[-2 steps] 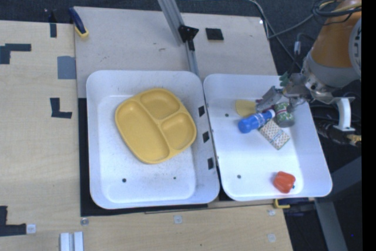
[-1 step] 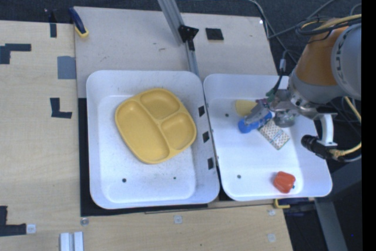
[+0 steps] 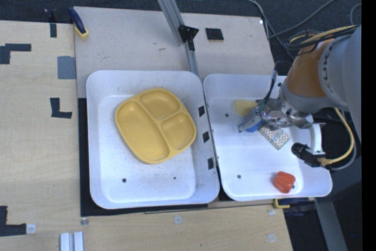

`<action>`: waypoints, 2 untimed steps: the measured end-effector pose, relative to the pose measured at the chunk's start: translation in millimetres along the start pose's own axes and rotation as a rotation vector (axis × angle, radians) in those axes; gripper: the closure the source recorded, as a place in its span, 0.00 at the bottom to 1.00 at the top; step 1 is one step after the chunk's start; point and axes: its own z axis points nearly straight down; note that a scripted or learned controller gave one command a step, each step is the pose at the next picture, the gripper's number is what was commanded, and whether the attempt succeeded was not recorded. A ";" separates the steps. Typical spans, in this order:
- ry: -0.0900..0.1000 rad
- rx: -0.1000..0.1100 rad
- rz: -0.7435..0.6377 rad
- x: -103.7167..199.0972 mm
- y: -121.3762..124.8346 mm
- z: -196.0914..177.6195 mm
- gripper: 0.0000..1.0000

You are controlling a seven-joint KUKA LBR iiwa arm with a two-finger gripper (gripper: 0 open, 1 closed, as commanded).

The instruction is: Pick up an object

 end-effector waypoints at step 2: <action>0.006 0.002 -0.001 1.1 9.5 -58.3 1.00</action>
